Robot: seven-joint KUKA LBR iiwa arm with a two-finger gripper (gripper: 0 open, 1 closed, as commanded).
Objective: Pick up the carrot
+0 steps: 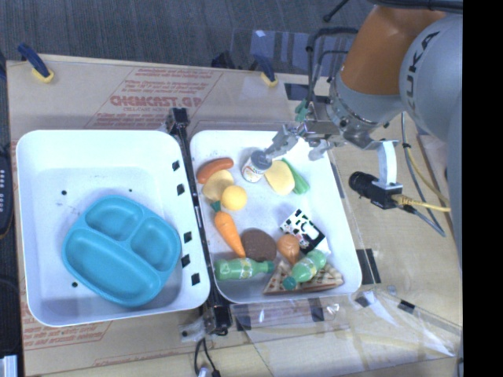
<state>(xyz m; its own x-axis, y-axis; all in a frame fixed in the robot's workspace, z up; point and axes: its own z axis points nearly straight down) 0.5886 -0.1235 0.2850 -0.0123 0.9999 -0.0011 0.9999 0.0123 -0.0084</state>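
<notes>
Carrot [229, 232]: lies in the right bin [339, 203], in its left half, just right of the divider between the two bins; nothing grips it.
Carrot axis: long axis runs on a slant from upper left to lower right; the thick end with a small green stub is toward the upper left, the narrow tip toward the lower right.
Neighbours above: a yellow lemon [233, 199] sits just beyond the thick end, close to touching; a pale yellow piece [217, 182] and a sausage [214, 166] lie further up.
Neighbours at the tip: a brown rounded piece [258, 244] sits right against the narrow end; a green bottle [242, 269] lies across just below the tip.
Further right: a small orange-brown ball [289, 247], a black-and-white patterned block [302, 226], a second green bottle [308, 265] and a pizza slice [302, 280] fill the lower right part of the bin.
Top of the bin: a small can [254, 168], a pale yellow wedge [279, 177] and a green pod [297, 176] lie together.
Gripper [267, 157]: down at the top of the right bin, tips right at the small can, well apart from the carrot; whether its fingers are spread or closed cannot be told.
Left bin [31, 210]: holds a blue divided plate [122, 247].
</notes>
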